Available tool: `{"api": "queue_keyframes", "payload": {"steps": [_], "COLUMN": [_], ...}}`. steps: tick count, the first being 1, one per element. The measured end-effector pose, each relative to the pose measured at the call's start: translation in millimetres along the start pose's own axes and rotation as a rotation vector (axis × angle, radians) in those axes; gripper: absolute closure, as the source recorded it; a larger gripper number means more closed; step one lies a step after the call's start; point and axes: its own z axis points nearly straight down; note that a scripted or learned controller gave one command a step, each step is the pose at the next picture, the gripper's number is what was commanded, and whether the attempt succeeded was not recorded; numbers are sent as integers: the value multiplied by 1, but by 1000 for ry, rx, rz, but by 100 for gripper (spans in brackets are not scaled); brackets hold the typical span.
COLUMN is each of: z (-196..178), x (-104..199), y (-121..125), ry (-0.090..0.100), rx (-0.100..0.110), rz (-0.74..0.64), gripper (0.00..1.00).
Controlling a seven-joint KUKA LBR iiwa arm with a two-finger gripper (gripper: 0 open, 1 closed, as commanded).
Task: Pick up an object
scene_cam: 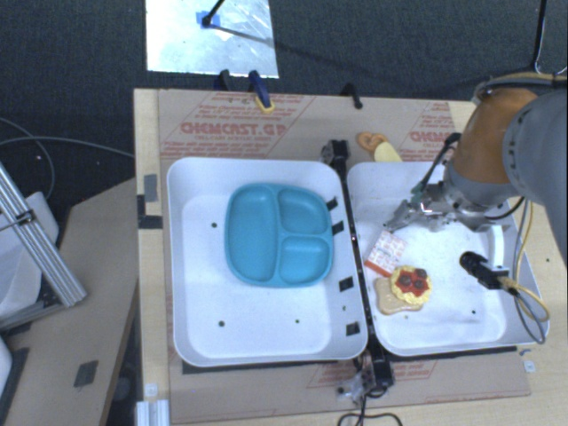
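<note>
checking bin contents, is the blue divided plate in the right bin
No, the blue divided plate lies in the left bin, apart from the toy pizza in the right bin.

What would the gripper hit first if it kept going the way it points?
Probably the red-and-white packet: the gripper points down and left at it in the right bin. Depth is unclear, so it might touch the bin floor first.
</note>
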Motion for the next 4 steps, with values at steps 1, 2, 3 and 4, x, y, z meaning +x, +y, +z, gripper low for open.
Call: {"api": "queue_keyframes", "payload": {"steps": [1, 2, 3, 4], "z": [-2, 0, -13, -3], "x": [-22, -76, -77, -58], "y": [-89, -56, -55, -123], "ry": [-3, 1, -6, -7], "rx": [-6, 0, -8, -11], "rz": [1, -2, -1, 1], "gripper": [0, 0, 100, 100]}}
